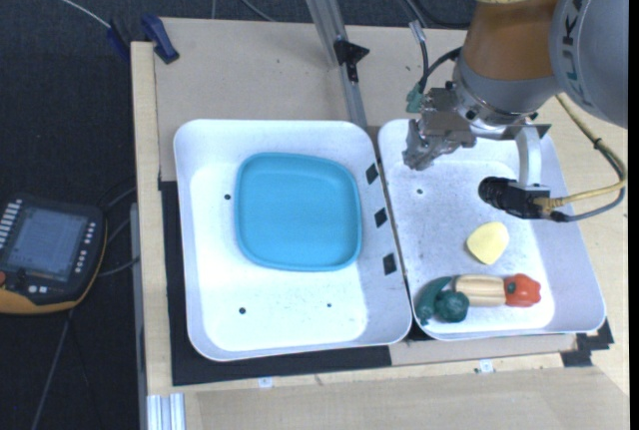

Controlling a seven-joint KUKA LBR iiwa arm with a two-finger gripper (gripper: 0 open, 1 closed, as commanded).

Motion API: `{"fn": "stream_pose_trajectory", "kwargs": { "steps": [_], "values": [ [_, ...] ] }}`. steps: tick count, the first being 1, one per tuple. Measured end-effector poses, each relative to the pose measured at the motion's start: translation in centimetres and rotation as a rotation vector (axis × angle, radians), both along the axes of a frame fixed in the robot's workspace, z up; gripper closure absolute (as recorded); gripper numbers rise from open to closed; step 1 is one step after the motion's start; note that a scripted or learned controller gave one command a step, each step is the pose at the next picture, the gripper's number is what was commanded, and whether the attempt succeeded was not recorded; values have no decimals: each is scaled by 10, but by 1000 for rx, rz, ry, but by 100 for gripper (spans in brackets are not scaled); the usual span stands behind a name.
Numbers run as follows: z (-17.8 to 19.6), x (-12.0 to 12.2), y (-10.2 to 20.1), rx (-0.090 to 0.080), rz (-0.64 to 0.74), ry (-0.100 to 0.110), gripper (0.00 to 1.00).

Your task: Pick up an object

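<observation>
Nearest the camera, the counter (300, 398) edge, pale wood. On it, two white bins side by side. In the right bin (439, 228), along its near wall, three things in a row: a dark green lump (442, 303) in the near-left corner, a tan wooden peg (479, 291) lying flat with its long axis running left to right, and a red-orange piece (523, 290) at the peg's right end, touching or nearly so. Just beyond them, a pale yellow piece (487, 241), apart from the row. The left bin (205, 318) carries a blue square plate (298, 211), roughly centred. Farther back in the right bin, the pincer (420, 157) hangs over the far-left part of the floor, pointed down, nothing between its tips; whether the tips are spread or closed cannot be told at this angle. A black fitting (504, 196) juts from the wrist toward the bin's right side. Key relation: every candidate lies nearward and to the right of the pincer, the yellow piece closest, the peg row beyond it against the near wall. Judgement: the yellow piece looks the easier target, standing free of its neighbours; the peg would need the tips set across its short axis.
</observation>
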State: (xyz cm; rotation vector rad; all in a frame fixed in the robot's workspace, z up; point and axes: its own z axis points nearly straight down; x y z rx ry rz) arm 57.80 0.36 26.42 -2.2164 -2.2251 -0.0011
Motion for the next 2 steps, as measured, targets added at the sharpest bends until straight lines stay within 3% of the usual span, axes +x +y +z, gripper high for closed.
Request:
{"fn": "stream_pose_trajectory", "kwargs": {
  "steps": [2],
  "values": [
    [-35, -16, 94, 0, 0, 1, 100]
  ]
}}
